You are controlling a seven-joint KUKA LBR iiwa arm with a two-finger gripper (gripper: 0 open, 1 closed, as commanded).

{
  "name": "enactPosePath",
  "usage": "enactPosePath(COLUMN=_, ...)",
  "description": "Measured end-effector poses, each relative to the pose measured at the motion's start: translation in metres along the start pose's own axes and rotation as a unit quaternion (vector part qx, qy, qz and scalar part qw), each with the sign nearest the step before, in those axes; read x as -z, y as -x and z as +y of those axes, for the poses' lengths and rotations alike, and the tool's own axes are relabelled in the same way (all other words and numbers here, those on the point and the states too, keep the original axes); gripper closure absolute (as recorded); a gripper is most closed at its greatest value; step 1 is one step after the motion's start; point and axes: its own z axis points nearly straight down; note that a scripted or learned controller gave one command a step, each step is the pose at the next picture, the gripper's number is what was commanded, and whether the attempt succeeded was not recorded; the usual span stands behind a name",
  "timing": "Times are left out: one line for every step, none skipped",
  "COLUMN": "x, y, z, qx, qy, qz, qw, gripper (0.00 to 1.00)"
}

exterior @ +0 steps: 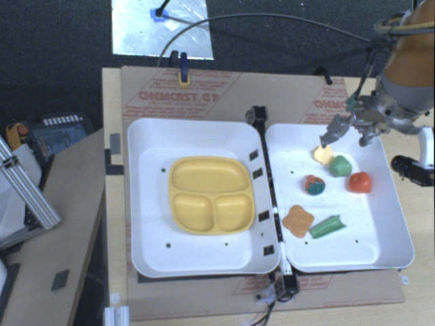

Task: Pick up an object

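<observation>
Nearest me in the right bin [391,250] I see a green stick-shaped piece [326,226] beside an orange flat piece [298,221], then a red-and-teal ball [314,185] and a red piece [359,182]. Beyond them a green block [340,166] touches a pale yellow piece [323,155]. My tool [350,135] hangs spread just above those two, pinching nothing; the left bin [146,182] holds a yellow divided tray [207,194].

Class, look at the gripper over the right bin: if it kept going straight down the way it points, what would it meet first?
Probably the yellow piece. The gripper hangs open over the right bin's far edge, one fingertip just above that piece. Height is hard to judge from one slanted view, so it might land on the bin floor beside it.
</observation>
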Motion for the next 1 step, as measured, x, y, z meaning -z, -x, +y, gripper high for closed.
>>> enactPosePath(x=0.0067, y=-0.0002, z=0.0018, qx=0.001, qy=0.006, qz=-0.001, qw=1.0000, gripper=0.00)
